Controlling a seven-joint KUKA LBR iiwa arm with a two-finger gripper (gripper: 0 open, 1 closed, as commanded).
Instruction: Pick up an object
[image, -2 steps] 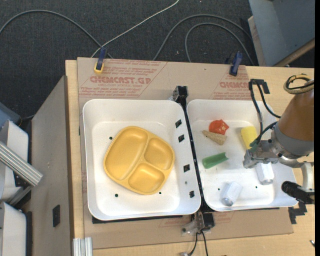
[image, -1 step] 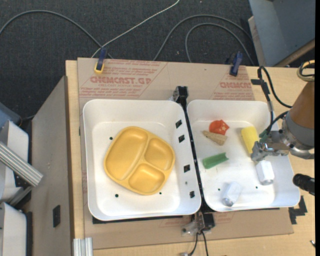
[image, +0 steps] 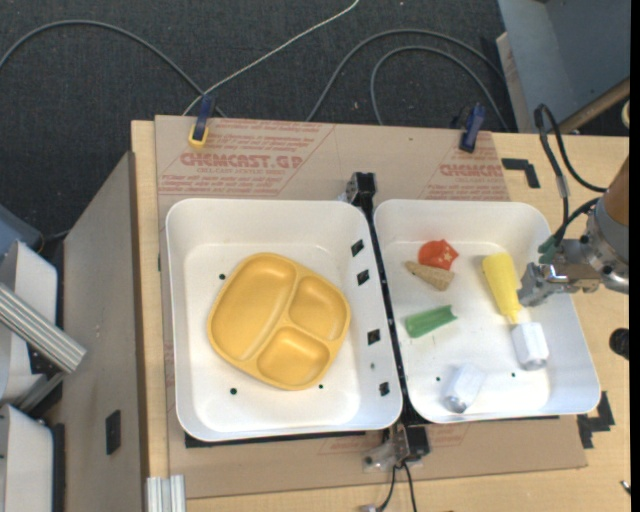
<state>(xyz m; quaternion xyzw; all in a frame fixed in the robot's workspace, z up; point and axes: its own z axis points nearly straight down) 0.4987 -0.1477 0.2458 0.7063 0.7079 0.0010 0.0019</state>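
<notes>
Gripper (image: 540, 283) sits at the right edge of the right bin (image: 570, 395), low over the bin's right wall, with the arm (image: 612, 235) coming in from the right. Can't tell the finger spacing: the metal end is small and blurred against the white bin. Nothing visibly held.

Closest object is the yellow cylinder (image: 501, 284), lying roughly lengthwise just left of the gripper tip, touching or nearly touching it; can't tell which. Just below the cylinder's lower end is a white cylindrical piece (image: 530, 343), near the right wall, the two almost end to end. Further down toward the bin's front edge lies a small grey-white object (image: 461, 387), tilted, apart from the rest.

Middle of the right bin: a green flat strip (image: 430, 321) lying at a slant. Above it, a tan wedge-shaped piece (image: 428, 274), with a red object (image: 437, 252) just behind it, touching or overlapping.

Left bin (image: 190, 330) holds a yellow divided tray (image: 279, 320) with three compartments, turned at an angle, sitting in the middle of the bin floor. The bins meet along a dark seam with black clips (image: 360, 187).

Both bins rest on a cardboard sheet (image: 260, 150) with red print, pinned by a blue-yellow clamp (image: 201, 120) at the back left and a blue clamp (image: 470, 128) at the back right. Cables (image: 400, 45) run over the dark floor behind.
</notes>
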